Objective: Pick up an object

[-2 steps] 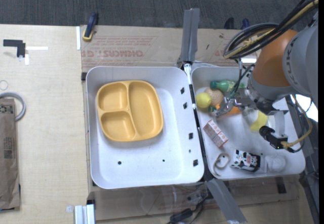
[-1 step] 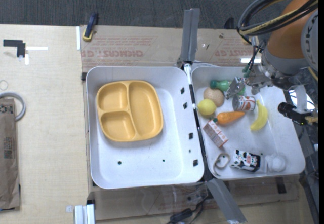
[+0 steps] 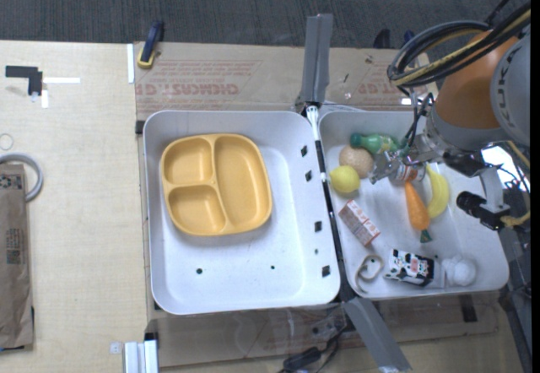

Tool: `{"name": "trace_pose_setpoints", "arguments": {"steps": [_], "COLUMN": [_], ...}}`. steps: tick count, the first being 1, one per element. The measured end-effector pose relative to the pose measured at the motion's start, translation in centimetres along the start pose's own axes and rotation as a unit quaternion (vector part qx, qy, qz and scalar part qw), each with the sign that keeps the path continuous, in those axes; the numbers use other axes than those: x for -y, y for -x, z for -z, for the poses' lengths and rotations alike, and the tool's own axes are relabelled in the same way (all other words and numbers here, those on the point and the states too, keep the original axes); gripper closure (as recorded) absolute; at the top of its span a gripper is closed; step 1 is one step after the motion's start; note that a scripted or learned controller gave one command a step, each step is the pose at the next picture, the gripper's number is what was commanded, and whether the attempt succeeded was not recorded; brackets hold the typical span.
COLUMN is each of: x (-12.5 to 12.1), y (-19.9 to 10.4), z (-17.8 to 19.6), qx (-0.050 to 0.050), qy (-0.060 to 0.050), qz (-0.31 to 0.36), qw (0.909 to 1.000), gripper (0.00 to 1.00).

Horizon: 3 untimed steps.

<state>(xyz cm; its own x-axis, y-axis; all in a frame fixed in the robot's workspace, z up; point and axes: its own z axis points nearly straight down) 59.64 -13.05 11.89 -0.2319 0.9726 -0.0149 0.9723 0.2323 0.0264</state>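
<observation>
Metal pincer [image 3: 391, 169] above round lemon [image 3: 344, 181], tapered carrot [image 3: 417, 206] beside

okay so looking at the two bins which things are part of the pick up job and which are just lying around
Part of the job:
- two-finger gripper, low in the right white bin
- round yellow lemon
- long orange carrot
- curved yellow banana
- small red-and-white carton
- black-and-white cow-print bottle

Lying about:
- yellow three-compartment plastic plate in the left white bin
- blue-and-yellow tool on the bench
</observation>
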Motion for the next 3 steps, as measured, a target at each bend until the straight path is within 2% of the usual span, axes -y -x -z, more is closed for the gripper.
{"name": "trace_pose_setpoints", "arguments": {"steps": [1,2,3], "x": [-1.6,5.4,4.5], "y": [1.5,8.2,8.3], "z": [-2.6,1.6,-2.7], "qx": [-0.008,-0.008,-0.009], "qy": [-0.010,-0.011,-0.011], "qz": [0.205,0.175,0.188], "qw": [0.9787,0.9845,0.9820], "gripper": [0.00,0.00,0.00]}}
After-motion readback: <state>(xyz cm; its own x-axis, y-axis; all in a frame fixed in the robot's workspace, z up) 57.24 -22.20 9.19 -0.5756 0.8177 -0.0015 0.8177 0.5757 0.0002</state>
